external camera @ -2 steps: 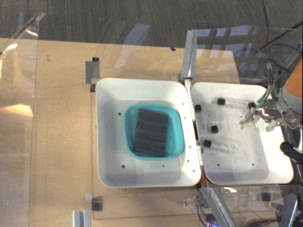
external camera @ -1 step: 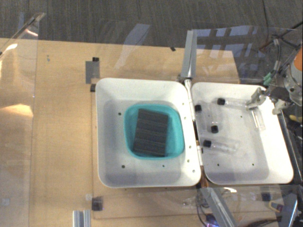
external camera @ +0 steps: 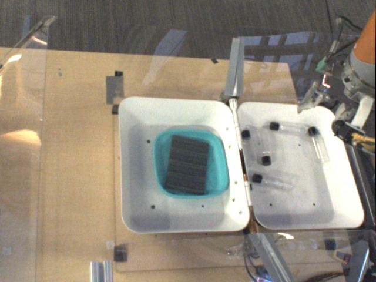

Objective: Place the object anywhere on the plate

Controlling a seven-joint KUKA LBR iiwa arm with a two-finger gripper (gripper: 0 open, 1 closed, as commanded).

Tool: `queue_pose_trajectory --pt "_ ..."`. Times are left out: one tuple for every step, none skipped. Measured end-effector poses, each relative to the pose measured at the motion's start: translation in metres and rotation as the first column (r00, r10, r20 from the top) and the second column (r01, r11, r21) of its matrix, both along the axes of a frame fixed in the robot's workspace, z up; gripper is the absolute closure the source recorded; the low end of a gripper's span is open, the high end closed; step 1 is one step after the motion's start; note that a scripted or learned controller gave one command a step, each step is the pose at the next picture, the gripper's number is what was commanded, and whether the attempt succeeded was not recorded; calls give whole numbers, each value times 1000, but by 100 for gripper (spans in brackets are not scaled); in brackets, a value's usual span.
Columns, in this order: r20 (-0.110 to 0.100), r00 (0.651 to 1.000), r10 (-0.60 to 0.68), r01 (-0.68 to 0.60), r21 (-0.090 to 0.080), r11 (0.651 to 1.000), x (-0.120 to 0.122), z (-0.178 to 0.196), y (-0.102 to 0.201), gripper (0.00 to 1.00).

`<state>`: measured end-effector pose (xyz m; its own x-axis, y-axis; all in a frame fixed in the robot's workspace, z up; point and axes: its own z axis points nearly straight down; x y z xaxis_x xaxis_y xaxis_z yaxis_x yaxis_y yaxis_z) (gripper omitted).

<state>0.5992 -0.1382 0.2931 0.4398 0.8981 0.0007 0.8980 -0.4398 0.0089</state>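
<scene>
Upper right of the frame: arm (external camera: 365, 46) cut off by the picture edge, with part of the orange band and grey wrist visible; gripper (external camera: 309, 98) shows as a pale, blurred shape over the upper right corner of the right bin (external camera: 329, 201); cannot tell whether it is open or closed (too small, with glare around it); whether it holds or touches anything cannot be made out.

Centre left: dark ribbed block (external camera: 188, 164) lies flat on the teal plate (external camera: 160, 157), well inside its rim, long side running roughly top to bottom with a slight tilt; the plate sits in the middle of the left bin (external camera: 132, 175).

Right bin contents, well apart from the block: upper tube (external camera: 288, 128), clear, black cap at its left end; right tube (external camera: 320, 147), black cap at its top end; lower tube (external camera: 276, 183), black cap at its left end; the clear bodies are hard to trace against the white floor; two small black pieces (external camera: 266, 159) lie loose, one near the bin's left wall; what they are cannot be told.

Pale reflections streak the bench (external camera: 64, 157) along the top and left.
</scene>
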Motion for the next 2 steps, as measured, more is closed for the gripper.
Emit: queue_pose_trajectory --pt "5 997 -76 76 0 997 -30 145 -3 0" --pt "3 978 -208 208 1 978 -40 144 -41 0"
